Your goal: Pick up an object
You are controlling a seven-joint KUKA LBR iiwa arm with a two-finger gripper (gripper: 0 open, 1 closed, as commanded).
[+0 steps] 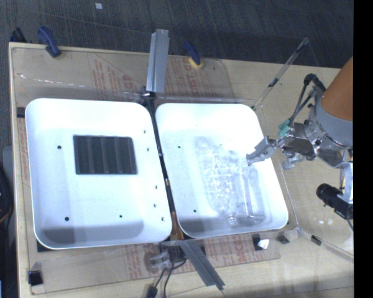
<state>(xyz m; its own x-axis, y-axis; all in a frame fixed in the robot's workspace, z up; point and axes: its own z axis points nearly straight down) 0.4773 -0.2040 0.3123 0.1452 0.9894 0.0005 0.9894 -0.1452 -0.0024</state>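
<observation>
writing: red print on bench (193,82), unreadable
bottle (227,182): clear plastic, lying in right bin (174,166)
gripper (256,154): over bottle's upper right end
fingers: can't tell

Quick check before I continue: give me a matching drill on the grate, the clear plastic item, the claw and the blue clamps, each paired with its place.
Things:
1. dark grate
2. clear plastic item
3. claw
4. blue clamps

Places:
A. over the right bin's right side
B. bench's far edge
C. in the left bin
D. lying in the right bin

Pairs: 1-C, 2-D, 3-A, 4-B
</observation>
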